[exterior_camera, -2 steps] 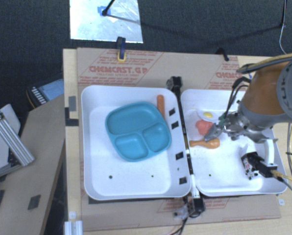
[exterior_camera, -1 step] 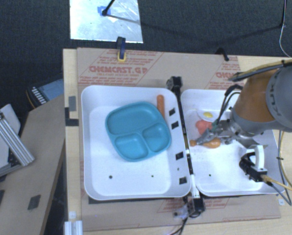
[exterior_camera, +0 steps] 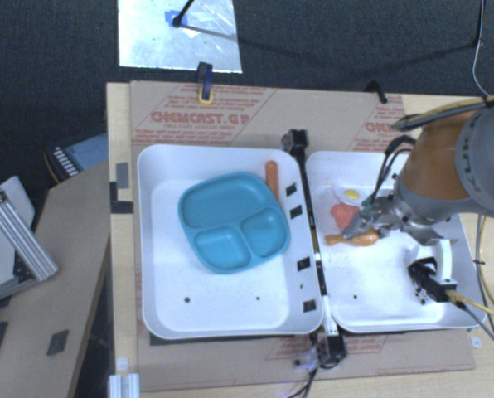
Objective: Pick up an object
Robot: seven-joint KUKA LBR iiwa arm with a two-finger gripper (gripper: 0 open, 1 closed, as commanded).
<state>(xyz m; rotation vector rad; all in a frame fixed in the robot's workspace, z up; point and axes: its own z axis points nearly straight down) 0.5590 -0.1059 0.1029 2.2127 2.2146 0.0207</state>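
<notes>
My gripper (exterior_camera: pixel 368 220) is low in the right bin (exterior_camera: pixel 380 305), near its left side, with the grey arm and its orange band coming in from the right. Just under and to the left of it lies a slim orange toy (exterior_camera: pixel 348 239). A red piece (exterior_camera: pixel 343 214) sits right beside the gripper's tip, and a small white and yellow fried egg toy (exterior_camera: pixel 351 195) lies just behind that. The view does not show any of them being held.
The left bin (exterior_camera: pixel 172 301) holds a blue divided plate (exterior_camera: pixel 233 221) with an orange sausage-shaped toy (exterior_camera: pixel 272 177) at its far right edge. A black-clipped ridge (exterior_camera: pixel 305 222) separates the two bins. The front half of the right bin is bare white floor.
</notes>
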